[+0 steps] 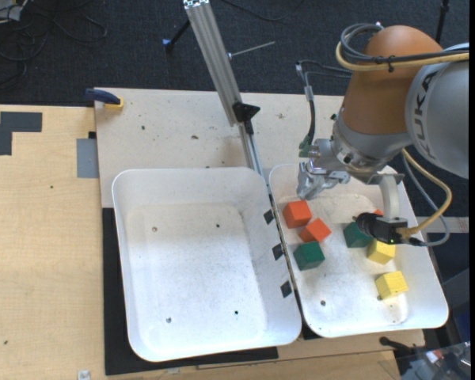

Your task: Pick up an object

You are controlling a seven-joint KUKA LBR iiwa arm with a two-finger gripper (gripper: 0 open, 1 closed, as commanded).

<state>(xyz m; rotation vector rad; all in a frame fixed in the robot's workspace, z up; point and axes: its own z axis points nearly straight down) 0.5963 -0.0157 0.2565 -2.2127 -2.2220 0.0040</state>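
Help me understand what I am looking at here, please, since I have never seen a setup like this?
This is one photo from a fixed camera above a bench, looking down at a slant. The grey and orange machine reaching in from the right is a robot arm. Its claw hangs over the right white bin, near two orange blocks. Two green blocks and two yellow blocks lie there too. The left white bin sits beside it. I see nothing between the claw's fingers.
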